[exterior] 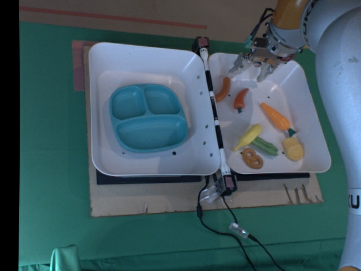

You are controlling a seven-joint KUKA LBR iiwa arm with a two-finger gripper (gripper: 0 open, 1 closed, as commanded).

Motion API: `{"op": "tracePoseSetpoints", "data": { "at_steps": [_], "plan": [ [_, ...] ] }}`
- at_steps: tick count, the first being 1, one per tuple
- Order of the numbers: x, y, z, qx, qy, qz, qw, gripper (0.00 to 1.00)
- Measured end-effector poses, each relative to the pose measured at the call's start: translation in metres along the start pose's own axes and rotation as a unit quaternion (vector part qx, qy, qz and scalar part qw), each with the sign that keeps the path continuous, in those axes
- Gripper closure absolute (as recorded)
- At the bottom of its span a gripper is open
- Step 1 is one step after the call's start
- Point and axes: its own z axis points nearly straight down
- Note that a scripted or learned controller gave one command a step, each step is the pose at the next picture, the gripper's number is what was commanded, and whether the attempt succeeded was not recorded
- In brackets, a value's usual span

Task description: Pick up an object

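Observation:
My gripper [250, 70] hangs open over the far part of the right bin [316, 126], with nothing between its fingers. Just below and left of it lies an orange sausage [223, 89]. A red chili pepper [241, 99] rests slightly nearer, under the gripper. Further toward the front are a carrot [274, 116], a yellow banana [248, 136], a green pickle [265, 146], a pretzel [252, 159] and a yellow pineapple piece [293, 149].
The left bin [101, 66] holds a teal divided plate [149, 117]. A black-and-white rail [214, 106] separates the two bins. Cables [225, 213] trail across the green mat in front. The grey arm [338, 66] runs down the right side.

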Motion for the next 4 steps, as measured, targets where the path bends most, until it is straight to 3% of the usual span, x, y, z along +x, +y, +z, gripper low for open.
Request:
{"op": "tracePoseSetpoints", "data": {
  "at_steps": [1,2,3,4],
  "plan": [
    [0.018,-0.026,0.014,-0.012,-0.005,0.000,0.9999,0.00],
    [0.017,-0.025,0.002,-0.014,-0.005,0.001,0.9999,1.00],
    [0.017,-0.025,0.002,-0.014,-0.005,0.001,0.9999,0.00],
    [0.016,-0.024,-0.008,-0.015,-0.005,0.002,0.9999,1.00]
  ]
}}
